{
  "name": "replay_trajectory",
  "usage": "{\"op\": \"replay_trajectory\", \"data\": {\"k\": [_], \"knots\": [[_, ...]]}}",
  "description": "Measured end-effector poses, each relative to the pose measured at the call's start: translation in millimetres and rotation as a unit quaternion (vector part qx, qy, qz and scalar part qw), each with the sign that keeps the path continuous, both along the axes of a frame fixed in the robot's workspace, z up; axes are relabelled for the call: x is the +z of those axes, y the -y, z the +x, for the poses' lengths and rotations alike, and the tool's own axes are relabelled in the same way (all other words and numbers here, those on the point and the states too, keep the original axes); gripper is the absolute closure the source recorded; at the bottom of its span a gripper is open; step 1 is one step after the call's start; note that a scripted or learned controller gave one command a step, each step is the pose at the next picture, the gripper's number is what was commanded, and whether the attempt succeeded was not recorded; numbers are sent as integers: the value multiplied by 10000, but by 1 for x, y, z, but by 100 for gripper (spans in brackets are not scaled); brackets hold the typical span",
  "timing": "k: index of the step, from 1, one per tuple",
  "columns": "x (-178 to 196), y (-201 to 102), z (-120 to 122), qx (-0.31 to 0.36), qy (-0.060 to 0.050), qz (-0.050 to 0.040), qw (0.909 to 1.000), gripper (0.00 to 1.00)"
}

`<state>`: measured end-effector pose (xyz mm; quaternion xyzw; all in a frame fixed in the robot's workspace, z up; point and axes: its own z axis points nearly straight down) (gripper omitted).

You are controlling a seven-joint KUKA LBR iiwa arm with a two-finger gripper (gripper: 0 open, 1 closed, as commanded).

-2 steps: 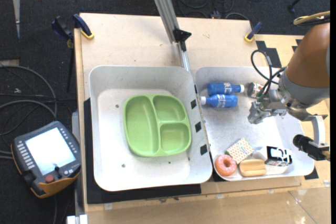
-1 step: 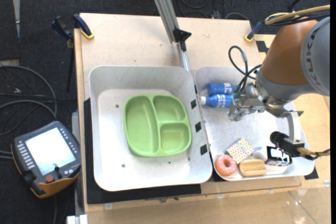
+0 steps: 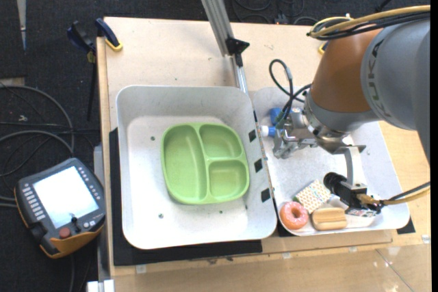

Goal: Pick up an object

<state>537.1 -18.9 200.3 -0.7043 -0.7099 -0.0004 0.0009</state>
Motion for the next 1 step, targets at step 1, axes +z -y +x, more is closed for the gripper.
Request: {"op": "replay_trajectory", "data": {"k": [1], "knots": [[1, -52, 6, 4, 4, -2, 10000, 100]]}}
